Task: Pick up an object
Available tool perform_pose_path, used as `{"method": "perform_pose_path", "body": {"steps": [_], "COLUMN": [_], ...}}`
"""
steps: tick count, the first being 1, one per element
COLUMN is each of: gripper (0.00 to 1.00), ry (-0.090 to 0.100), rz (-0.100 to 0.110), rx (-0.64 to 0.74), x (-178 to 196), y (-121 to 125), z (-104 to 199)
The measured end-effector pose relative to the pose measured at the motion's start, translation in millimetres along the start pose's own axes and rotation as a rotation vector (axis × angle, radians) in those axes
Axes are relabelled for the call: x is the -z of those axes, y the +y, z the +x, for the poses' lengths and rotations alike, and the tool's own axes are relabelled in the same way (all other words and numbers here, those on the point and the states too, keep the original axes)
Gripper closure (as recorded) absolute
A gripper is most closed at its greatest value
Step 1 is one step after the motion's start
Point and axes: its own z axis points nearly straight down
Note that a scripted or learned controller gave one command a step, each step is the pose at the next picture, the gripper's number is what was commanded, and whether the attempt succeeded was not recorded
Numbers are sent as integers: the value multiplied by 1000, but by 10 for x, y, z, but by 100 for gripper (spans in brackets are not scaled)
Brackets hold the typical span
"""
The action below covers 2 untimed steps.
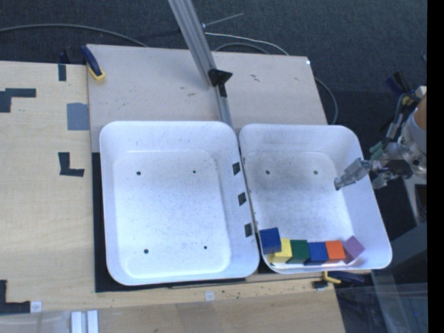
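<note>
Several small blocks lie in a row along the near wall of the right bin point(305, 134): a blue block point(269, 239), a yellow block point(282, 252), a green block point(299, 250), a second blue block point(318, 252), an orange block point(335, 250) and a purple block point(354, 246). My gripper point(349, 175) hangs over the right bin's right rim, well above and behind the row, pointing left into the bin. Nothing is seen in it.
The left bin point(170, 134) sits beside the right one, their rims touching. A slanted metal rail point(195, 37) rises behind the bins. A yellow-and-blue clamp point(94, 64) lies at the board's back left corner, and another clamp point(336, 278) sits below the right bin.
</note>
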Motion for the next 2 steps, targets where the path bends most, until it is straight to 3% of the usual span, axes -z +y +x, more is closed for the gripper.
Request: {"method": "perform_pose_path", "body": {"steps": [1, 2], "gripper": [0, 0], "ry": [-1, 1], "rz": [-6, -1], "rx": [2, 0], "x": [508, 507], "y": [-28, -83], "z": [204, 297]}}
